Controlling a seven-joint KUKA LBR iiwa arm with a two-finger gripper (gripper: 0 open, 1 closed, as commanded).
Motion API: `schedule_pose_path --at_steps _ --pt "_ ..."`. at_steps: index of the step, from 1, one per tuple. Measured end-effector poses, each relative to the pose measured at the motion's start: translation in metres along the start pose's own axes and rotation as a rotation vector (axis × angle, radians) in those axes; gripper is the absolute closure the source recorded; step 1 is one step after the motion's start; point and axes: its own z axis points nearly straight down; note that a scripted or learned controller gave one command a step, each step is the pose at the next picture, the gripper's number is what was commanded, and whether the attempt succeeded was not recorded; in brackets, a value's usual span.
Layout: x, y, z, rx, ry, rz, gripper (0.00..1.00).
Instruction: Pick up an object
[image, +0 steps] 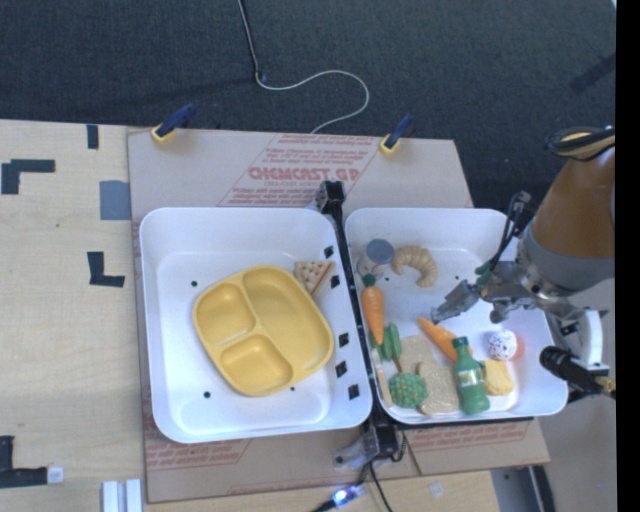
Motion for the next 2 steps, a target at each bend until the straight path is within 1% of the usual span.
schedule_pose_path --at_steps 1,2 --pt "0.004 0.001 0.044 0.004 0.001 -0.001 0.00" --pt "0.007 -0.007 0.100 -0.004 -0.005 0.001 0.00"
